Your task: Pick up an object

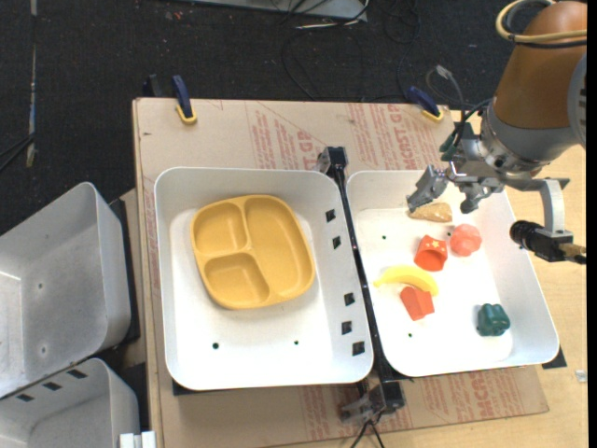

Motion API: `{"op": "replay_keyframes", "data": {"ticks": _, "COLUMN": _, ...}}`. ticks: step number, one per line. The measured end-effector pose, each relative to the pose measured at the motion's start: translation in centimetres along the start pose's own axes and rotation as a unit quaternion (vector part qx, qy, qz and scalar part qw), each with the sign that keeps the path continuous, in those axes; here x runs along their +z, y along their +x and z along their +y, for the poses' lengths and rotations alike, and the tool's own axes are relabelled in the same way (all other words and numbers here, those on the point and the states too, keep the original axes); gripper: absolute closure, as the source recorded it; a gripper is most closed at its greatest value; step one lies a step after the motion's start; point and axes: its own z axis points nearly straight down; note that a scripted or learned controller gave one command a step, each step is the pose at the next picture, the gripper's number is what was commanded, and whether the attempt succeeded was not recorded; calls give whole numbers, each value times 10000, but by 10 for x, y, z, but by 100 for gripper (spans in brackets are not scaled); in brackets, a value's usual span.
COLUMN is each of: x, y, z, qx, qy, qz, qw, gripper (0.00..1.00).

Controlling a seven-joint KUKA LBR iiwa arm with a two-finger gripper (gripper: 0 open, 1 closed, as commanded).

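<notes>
Overhead, the gripper [448, 194] hangs with its fingers spread wide over the far end of the right bin [532, 339], directly above a tan, bread-like piece [432, 213] that no finger clasps, so the pick looks to be at the approach stage, calling next for a straight descent and a close. Just beside it lie an orange cup [430, 253], a pink ball [465, 240], a banana [407, 277], a red block [416, 301] and a green piece [492, 319], which could crowd the grasp, while a yellow divided tray [252, 250] sits well apart in the left bin [177, 343].
</notes>
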Motion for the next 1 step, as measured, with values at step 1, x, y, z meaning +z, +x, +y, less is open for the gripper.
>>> {"op": "replay_keyframes", "data": {"ticks": 1, "x": -6, "y": 0, "z": 2, "qx": -9, "qy": -55, "qz": -6, "qw": 10000, "gripper": 0}}
